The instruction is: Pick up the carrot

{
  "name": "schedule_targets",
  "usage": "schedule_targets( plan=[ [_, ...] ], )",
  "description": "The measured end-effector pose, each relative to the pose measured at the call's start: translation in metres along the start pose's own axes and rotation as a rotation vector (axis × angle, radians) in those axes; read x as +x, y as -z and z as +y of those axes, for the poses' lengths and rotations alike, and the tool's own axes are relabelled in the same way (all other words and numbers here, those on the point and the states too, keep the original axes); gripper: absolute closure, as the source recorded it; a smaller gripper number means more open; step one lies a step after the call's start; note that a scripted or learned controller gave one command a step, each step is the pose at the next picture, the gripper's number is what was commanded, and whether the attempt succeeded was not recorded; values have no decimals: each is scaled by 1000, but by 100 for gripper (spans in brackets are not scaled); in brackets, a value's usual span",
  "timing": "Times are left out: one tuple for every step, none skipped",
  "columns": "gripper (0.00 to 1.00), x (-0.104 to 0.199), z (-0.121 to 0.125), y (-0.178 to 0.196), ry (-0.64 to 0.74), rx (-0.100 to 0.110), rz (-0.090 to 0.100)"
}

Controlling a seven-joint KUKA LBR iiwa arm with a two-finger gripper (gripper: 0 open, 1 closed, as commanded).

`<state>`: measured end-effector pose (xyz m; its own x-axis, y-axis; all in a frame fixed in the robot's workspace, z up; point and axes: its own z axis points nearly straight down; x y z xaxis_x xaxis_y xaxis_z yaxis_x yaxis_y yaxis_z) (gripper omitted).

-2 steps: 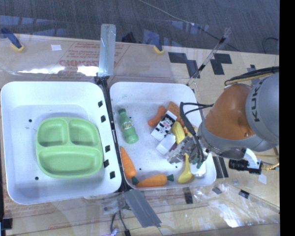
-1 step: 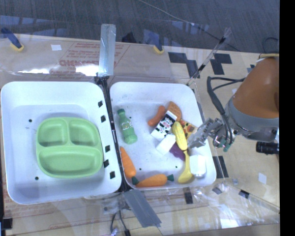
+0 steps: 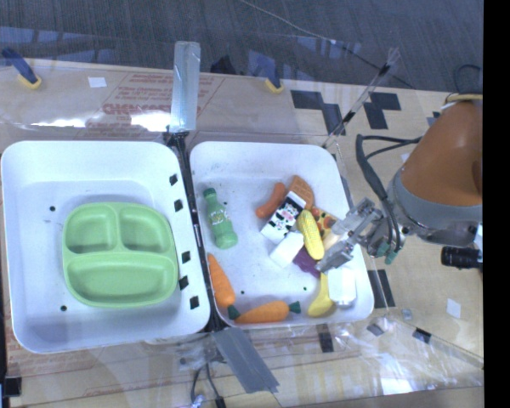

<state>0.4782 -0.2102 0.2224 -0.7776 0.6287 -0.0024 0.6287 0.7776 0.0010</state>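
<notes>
Camera view — carrot lower-left of hand

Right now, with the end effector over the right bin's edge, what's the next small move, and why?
Probably shift the end effector toward the bin's near-left corner: it hangs over the corn, while two carrots lie there, apart from it.

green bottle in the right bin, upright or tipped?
Tipped. The green bottle lies flat on the right bin floor, white cap toward the back wall, its whole side visible from above.
</notes>
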Motion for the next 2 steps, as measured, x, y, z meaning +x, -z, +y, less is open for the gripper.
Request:
schedule_targets(
  plan=[
    [0,54,62,-98,67,3,14],
    [0,62,72,-131,-270,5,1]
  ],
)
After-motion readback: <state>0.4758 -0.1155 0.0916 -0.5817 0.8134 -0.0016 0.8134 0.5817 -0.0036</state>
